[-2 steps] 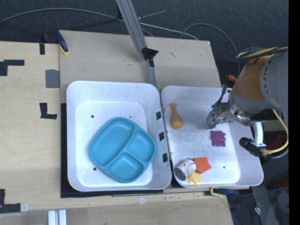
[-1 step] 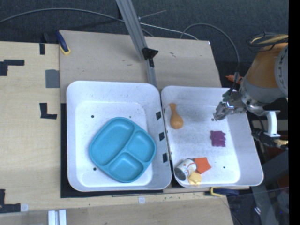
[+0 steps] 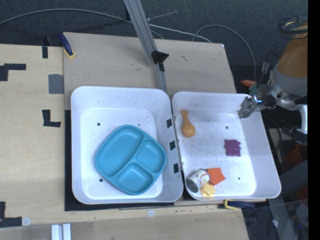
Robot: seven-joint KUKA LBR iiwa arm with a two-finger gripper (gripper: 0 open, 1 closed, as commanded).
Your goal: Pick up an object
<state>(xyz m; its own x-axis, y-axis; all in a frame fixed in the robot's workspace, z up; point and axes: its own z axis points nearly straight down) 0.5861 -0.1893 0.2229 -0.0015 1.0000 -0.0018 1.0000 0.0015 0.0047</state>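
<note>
**Camera view: arm parked at the right bin's far right corner, nothing picked up**

So here's what you've got. The gripper [image 3: 246, 109] sits over the far right corner of the right bin [image 3: 260, 154], right at the rim, with the grey arm [image 3: 292, 66] coming in from the right edge. It's small and dark from this angle, so you can't tell how wide the fingers are spread, and you can't see anything between them either.

Your candidates are all lying in the right bin. A tan wooden pin thing [image 3: 187, 125] is near the far left side, close to the divider between the bins. A purple block [image 3: 232, 147] sits toward the middle right, well apart from the gripper. Down at the near left corner there's a cluster: a white and silver cup [image 3: 196, 180], an orange piece [image 3: 216, 175] and a small yellow bit [image 3: 208, 189], all touching or just beside each other.

The left bin [image 3: 85, 109] holds a blue divided plate [image 3: 130, 159], lying flat
</note>
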